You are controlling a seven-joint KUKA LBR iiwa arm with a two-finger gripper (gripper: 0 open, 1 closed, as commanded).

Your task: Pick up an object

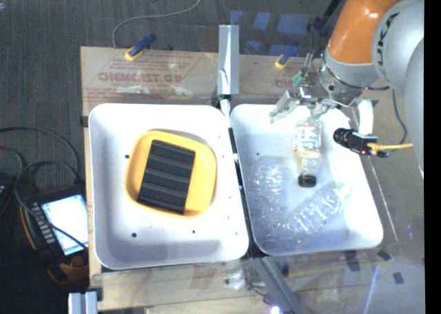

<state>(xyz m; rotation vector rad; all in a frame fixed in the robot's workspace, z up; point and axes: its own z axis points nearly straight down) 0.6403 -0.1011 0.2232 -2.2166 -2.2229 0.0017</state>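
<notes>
— Starting with the left bin [103, 168]: what's inside?

— Holds a yellow pad [140, 149], rounded at the corners, with a black ribbed block [165, 176] lying on top of it. Sits near the bin's middle, turned a little off square.

— And the right bin [375, 226]?

— Carries two things. First, a small bottle [307, 142] in the far half, right of centre. Second, a crumpled clear bottle [313, 213] in the near half, hard to trace against the white floor. Near each other, but touching or apart: cannot tell.

— Lying or standing, that small bottle?

— Looks to be lying down. Long axis running far to near, almost straight up and down the frame. Dark cap [306, 180] pointing toward the near edge, base toward the far wall. Pale label around the middle.

— Gripper [303, 107]?

— Hanging over the far part of the right bin, right at the small bottle's base end. Spread apart, with one pale finger [281, 109] slanting out to the left. Nothing seen clamped between the fingers. Touching the bottle or just above it: cannot tell.

— Arm [358, 23]?

— Reaching in from the upper right, orange band showing above the wrist.
</notes>
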